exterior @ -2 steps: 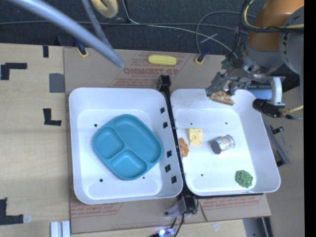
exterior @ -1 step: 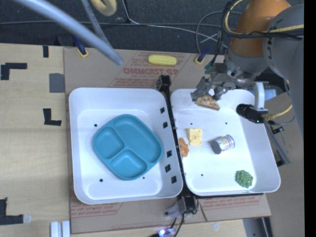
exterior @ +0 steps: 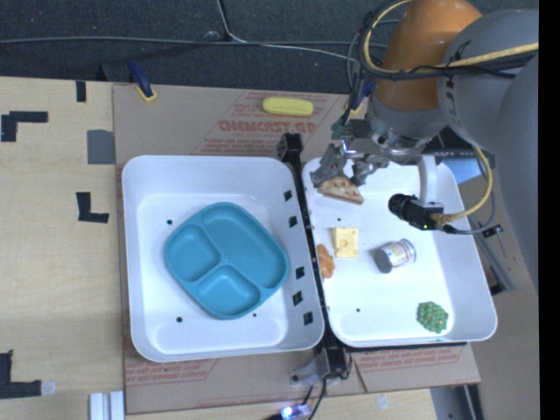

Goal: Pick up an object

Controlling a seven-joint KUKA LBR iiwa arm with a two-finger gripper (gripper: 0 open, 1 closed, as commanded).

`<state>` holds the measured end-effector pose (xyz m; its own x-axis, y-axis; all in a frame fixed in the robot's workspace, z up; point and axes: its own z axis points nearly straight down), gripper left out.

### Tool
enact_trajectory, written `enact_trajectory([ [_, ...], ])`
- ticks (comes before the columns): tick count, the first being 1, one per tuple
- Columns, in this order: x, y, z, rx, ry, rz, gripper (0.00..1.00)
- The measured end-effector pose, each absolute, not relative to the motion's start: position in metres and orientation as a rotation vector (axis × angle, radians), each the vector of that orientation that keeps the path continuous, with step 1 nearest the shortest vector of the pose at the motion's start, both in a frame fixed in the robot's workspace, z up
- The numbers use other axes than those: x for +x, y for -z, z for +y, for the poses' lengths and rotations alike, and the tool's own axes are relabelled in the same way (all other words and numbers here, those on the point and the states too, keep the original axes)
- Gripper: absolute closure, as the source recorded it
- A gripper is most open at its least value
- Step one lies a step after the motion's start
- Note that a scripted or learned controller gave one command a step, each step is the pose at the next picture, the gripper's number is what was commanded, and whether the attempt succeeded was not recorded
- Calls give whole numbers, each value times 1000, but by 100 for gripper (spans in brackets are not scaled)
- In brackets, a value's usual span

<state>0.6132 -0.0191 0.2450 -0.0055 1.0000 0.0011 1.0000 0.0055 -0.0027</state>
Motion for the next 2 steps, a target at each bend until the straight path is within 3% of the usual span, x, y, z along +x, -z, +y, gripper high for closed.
enact_trajectory([
  [2, 568, -235, 66, -2213, -2, -2226, 100],
])
